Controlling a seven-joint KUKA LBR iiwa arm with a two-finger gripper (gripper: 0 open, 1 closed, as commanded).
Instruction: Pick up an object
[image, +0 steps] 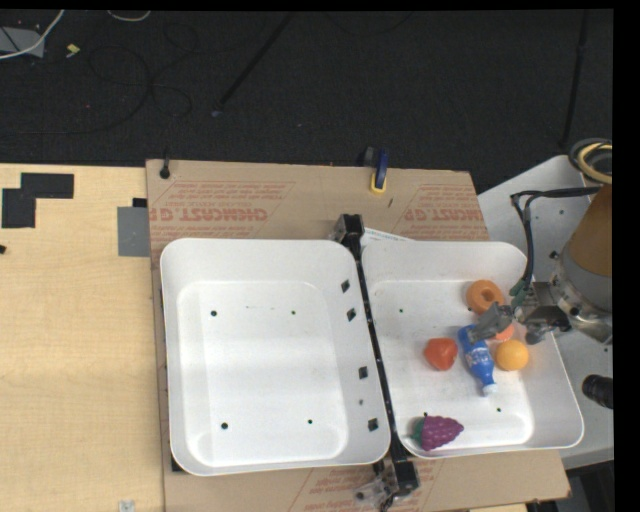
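Purple grapes (439, 432) sit low in the right bin (540, 425); pincer (510, 318) state unclear.

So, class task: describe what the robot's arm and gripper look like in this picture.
The arm enters from the right with an orange-tan band above a grey wrist section. Black cables loop beside it. The gripper is grey metal with dark parts, compact and angular.

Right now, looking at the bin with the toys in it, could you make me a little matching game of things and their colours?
Things:
1. ring
2. grapes
3. bottle
4. round fruit left of the bottle

Colours:
A. blue
B. red
C. orange
D. purple

Pairs: 1-C, 2-D, 3-A, 4-B
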